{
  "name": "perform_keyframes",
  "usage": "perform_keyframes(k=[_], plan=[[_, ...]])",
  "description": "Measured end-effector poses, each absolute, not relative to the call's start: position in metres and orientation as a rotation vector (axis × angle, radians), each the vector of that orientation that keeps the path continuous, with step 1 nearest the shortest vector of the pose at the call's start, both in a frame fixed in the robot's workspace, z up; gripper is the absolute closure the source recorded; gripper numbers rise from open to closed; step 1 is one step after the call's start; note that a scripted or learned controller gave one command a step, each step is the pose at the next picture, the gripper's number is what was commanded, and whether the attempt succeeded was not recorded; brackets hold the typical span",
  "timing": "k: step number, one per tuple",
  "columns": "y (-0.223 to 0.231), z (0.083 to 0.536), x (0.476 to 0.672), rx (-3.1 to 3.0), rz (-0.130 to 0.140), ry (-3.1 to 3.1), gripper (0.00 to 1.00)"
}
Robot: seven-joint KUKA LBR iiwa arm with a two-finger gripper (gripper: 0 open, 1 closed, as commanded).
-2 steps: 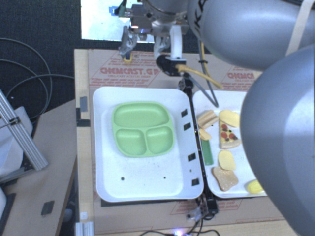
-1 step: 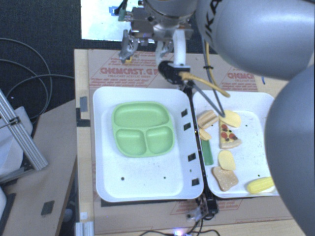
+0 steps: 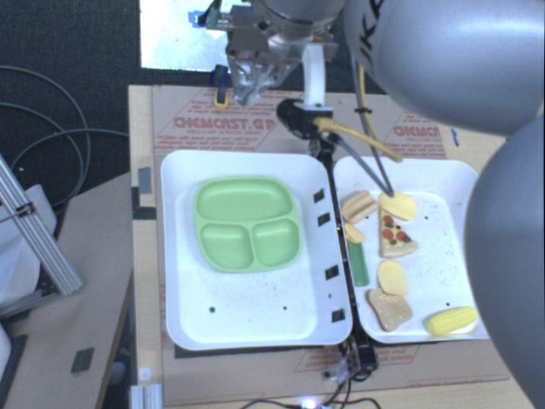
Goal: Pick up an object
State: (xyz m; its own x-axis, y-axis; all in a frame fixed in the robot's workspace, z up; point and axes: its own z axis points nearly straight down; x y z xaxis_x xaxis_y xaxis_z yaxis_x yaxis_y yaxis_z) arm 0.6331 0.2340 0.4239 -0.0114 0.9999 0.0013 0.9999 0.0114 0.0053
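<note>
Cardboard-covered bench [image 3: 255,126], dark floor with cables to the left, two white bins side by side. We see the gripper [image 3: 249,77] up at the far edge, over the cardboard beyond the left bin [image 3: 174,262]; we cannot tell whether the claw is spread or closed. The left bin holds a green divided tray [image 3: 249,224]. The graspable toys all sit in the right bin [image 3: 447,220]: bread roll [image 3: 358,204], pizza slice [image 3: 396,239], toast [image 3: 390,310], and a yellow corn piece [image 3: 451,319]. From the claw they lie toward the view's lower right, across the divider. We judge the roll nearest, with its long axis diagonal.
</note>
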Motion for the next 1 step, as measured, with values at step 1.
perform_keyframes(k=[1], plan=[[0.2353, 0.4973, 0.5528, 2.211, 0.016, 2.23, 1.0]])
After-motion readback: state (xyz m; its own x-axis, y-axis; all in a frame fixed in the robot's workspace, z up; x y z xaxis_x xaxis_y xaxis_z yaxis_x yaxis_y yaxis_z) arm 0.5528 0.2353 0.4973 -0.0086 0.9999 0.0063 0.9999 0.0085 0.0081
